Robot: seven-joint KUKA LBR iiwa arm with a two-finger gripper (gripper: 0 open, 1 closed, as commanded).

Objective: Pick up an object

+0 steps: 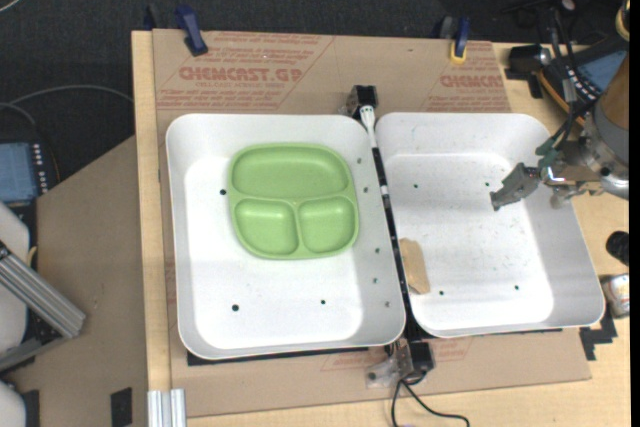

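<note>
One green plate point(294, 200) lies far left of my gripper point(508, 191), in the other bin; finger state unreadable.

object: a pale green plate point(294, 201) with three compartments, the only pickable thing in the bins
shape: a rounded rectangle with soft corners and a raised rim
compartments: one wide section across the far side, two smaller ones side by side along the near side, split by low ridges
state: lying flat, right side up, nothing in its sections
pose: its long side runs across the bin, tilted slightly so its near right corner sits a little lower in the view
place: in the left bin point(200, 305), toward the far half, near the middle from side to side, apart from every wall
</note>
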